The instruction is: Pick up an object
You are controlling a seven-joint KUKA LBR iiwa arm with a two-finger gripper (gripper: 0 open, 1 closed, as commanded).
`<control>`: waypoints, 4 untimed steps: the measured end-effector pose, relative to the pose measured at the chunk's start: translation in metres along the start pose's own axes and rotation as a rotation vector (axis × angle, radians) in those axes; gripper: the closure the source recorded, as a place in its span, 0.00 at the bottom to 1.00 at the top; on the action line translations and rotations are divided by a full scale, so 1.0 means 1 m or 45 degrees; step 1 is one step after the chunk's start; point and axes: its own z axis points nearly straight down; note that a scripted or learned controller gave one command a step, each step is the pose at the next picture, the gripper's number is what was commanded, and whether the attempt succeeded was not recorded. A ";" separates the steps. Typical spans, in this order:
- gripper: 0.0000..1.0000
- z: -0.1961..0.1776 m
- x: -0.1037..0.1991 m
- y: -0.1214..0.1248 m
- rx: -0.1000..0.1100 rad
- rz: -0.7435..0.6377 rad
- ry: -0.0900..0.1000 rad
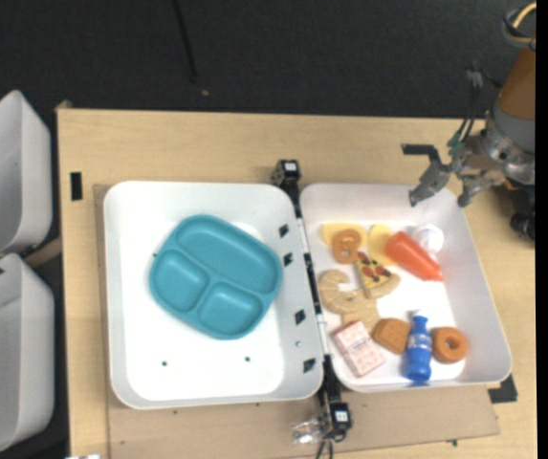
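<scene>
Gripper (fingers spread) hovers over right bin — nothing held.

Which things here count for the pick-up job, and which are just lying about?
Job:
- robot's two-finger hand, open over the right bin's far edge
- blue plastic bottle
- orange toy carrot
- toy pizza slice
- brown glazed doughnut
- pink carton

Lying about:
- teal sectioned plastic tray
- left white bin

Even overhead light, soft shadows, slight blur, dark background.
</scene>
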 end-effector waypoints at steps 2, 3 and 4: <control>0.00 0.037 0.004 -0.004 -0.012 -0.003 -0.005; 0.00 0.096 0.009 0.003 -0.011 -0.010 -0.004; 0.00 0.128 0.008 0.004 -0.015 -0.013 -0.006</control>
